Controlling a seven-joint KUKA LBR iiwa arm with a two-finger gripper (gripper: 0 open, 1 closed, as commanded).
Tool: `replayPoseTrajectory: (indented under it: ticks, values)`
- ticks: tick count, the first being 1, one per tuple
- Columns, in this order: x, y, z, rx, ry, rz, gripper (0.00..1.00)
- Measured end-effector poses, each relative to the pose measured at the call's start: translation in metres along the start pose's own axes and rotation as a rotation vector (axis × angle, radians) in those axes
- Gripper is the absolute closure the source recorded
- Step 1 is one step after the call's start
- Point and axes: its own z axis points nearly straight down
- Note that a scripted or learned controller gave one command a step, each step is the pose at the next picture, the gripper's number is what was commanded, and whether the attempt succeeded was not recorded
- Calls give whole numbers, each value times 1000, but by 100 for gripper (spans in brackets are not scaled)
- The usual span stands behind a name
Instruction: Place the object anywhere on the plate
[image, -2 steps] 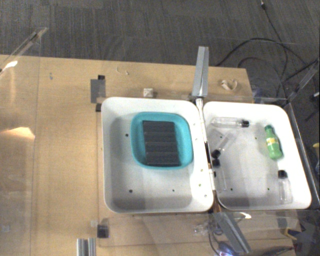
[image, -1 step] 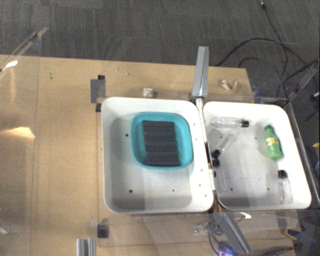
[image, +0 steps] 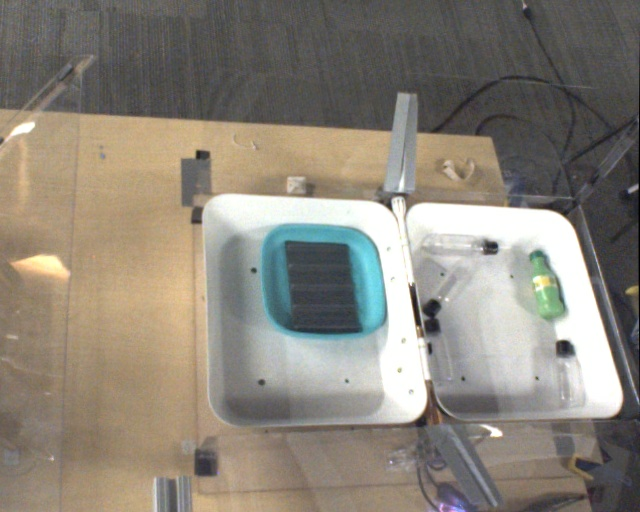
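A teal plate (image: 372, 285) with a dark ribbed insert (image: 322, 285) lies in the left white bin (image: 235, 380), toward its upper middle. The right white bin (image: 500, 400) holds a small green bottle (image: 545, 285) near its right wall. Three clear tubes with black caps also lie there: one at the top (image: 458, 244), one slanting near the left wall (image: 441, 287), one at the lower right (image: 567, 372).
A grey metal post (image: 402, 143) stands behind the seam between the two bins. Small black clamps (image: 202, 158) sit on the wooden bench at the left. Cables run across the floor at the upper right.
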Motion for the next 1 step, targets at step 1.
replayPoseTrajectory:
  ticks: [1]
  values:
    - [0, 0, 0, 0, 0, 0, 0]
